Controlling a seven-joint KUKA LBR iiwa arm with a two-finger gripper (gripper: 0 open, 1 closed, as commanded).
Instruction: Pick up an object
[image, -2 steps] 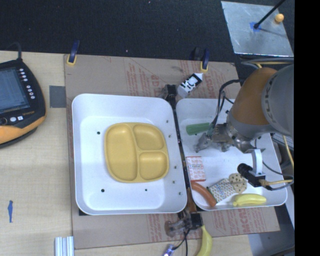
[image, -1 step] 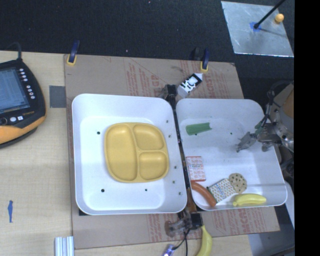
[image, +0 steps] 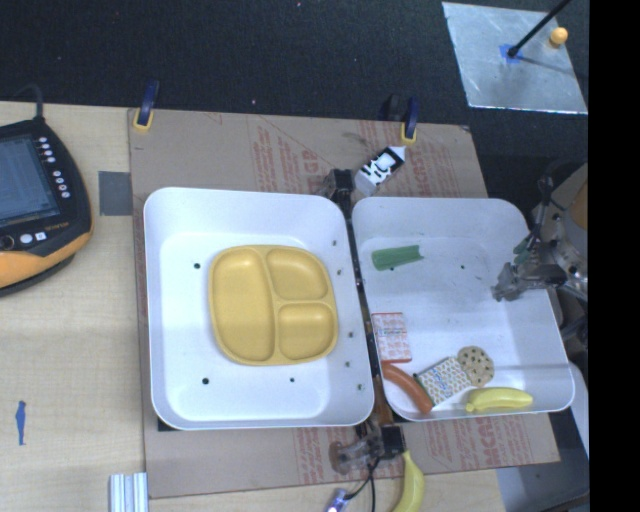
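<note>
The right bin (image: 500, 215) holds a green flat piece (image: 397, 257) near its back left, a red-and-white card (image: 391, 336) at its left wall, a sausage (image: 407, 388), a patterned packet (image: 443, 380), a round cookie (image: 475, 364) and a yellow banana (image: 498, 400) along its front. My gripper (image: 512, 281) hangs over the bin's right side, well apart from all of these, with nothing visibly in it.
The left bin (image: 170, 380) carries a yellow divided plate (image: 272, 303). A tablet-like pendant (image: 35, 200) lies on the bench at far left. Another banana (image: 410, 482) lies outside the bins at the front. A black-and-white tag (image: 380, 167) sits behind the bins.
</note>
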